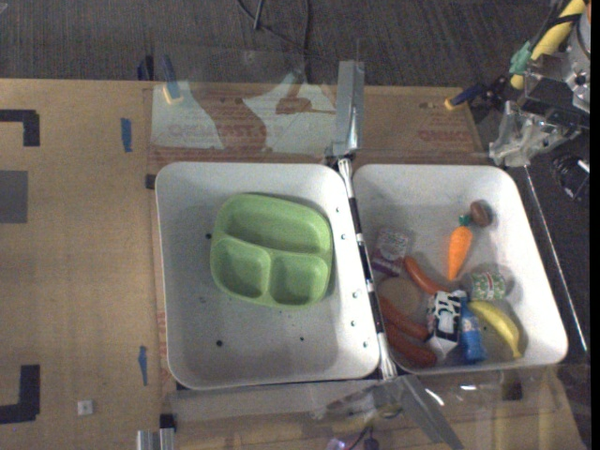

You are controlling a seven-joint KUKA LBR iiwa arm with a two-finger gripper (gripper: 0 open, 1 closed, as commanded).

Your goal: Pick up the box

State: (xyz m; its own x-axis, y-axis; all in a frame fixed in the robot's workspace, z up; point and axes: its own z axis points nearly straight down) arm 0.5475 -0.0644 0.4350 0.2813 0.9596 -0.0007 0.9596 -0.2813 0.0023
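Box sits in the right bin, low in the pile near the front wall, just left of the banana. Small carton, black and white print on top, blue at its lower end near; can't tell if the blue part is the same box or a second item touching it. Long axis runs roughly up-down in the camera view, tilted slightly so the lower end leans right. It lies flat, not standing.

Neighbours: two reddish sausages touching its left side, a third sausage just above it, a green-lidded round cup above right, carrot further up pointing down toward the pile, a small wrapped packet up left, a brown round item near the carrot top.

Gripper is up at the top right, outside the bin's back corner, well apart from the box. Finger state: cannot tell, hardware there is cluttered and partly cut off.

Left bin holds a green divided tray.
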